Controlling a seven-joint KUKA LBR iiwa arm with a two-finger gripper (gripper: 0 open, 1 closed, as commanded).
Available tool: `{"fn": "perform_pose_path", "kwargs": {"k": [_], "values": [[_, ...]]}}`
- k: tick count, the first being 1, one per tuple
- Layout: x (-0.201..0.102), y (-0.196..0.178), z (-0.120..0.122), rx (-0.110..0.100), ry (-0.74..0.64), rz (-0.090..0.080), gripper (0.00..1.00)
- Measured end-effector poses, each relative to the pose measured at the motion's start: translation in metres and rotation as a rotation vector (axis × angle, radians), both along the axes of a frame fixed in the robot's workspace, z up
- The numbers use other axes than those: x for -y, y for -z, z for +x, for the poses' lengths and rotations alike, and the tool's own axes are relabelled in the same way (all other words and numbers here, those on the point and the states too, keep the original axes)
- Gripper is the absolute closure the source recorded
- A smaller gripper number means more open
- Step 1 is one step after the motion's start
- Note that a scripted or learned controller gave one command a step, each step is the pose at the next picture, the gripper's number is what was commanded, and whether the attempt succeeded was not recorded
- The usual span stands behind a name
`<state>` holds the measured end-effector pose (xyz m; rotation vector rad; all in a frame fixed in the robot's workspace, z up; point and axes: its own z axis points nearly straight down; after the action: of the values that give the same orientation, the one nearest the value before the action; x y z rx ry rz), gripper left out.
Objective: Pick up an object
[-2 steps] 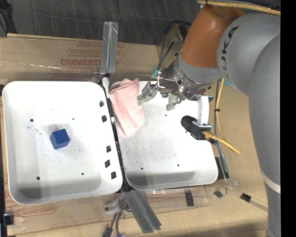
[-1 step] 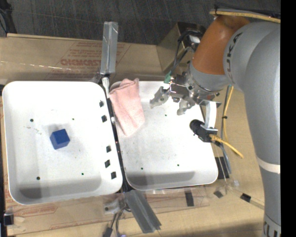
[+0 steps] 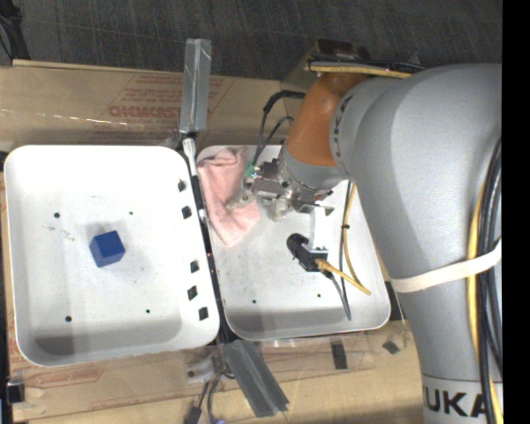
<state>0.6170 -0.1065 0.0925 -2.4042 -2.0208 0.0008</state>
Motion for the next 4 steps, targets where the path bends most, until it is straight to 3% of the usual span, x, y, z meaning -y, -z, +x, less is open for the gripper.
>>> {"fn": "perform_pose_path", "kwargs": {"k": [1,3,4], "values": [[0.062,-0.001,0.041,-0.001,-0.111,0.000,0.00],[0.008,0.000,0.040,-0.003,-0.401,0.000,0.00],[-0.003,0.000,0.039,-0.004,-0.532,-0.002,0.00]]}}
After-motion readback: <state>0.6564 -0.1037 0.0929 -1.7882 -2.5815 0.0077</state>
